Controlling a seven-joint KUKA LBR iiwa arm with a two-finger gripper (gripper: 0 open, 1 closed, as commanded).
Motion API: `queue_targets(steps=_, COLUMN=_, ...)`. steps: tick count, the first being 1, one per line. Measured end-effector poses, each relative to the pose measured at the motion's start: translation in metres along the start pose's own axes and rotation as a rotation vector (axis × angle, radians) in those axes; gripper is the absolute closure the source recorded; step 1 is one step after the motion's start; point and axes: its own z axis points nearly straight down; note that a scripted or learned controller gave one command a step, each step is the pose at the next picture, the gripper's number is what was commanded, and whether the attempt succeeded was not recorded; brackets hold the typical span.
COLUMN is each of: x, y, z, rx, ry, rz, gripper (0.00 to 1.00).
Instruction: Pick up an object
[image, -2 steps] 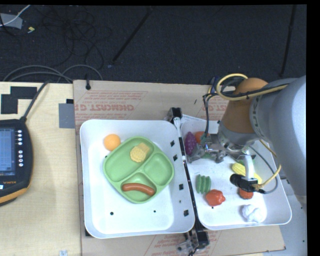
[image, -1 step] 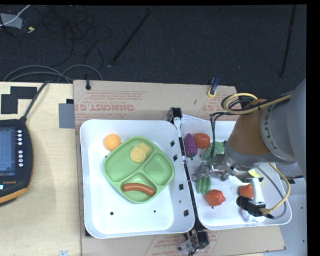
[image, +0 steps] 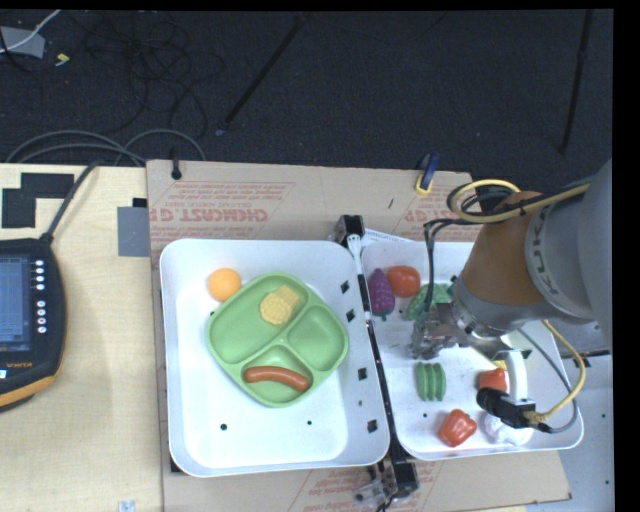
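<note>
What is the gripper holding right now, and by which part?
Cannot be told: the gripper sits low in the right bin above the green vegetable, its tips obscured.

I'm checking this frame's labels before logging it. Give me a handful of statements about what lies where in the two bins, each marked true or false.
1. The green divided plate lies in the left bin. True.
2. A sausage lies in one of the plate's compartments. True.
3. The orange ball sits on the plate. False: it rests on the bin floor beside the plate.
4. The red pepper is in the left bin. False: it lies in the right bin.
5. The end effector is over the right bin. True.
</note>
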Motion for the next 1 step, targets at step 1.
queue_targets(steps=1, x=0.0664, y=-0.0211, z=-0.1538, rx=-0.016, ry=0.001, rz=-0.012, gripper=1.0)
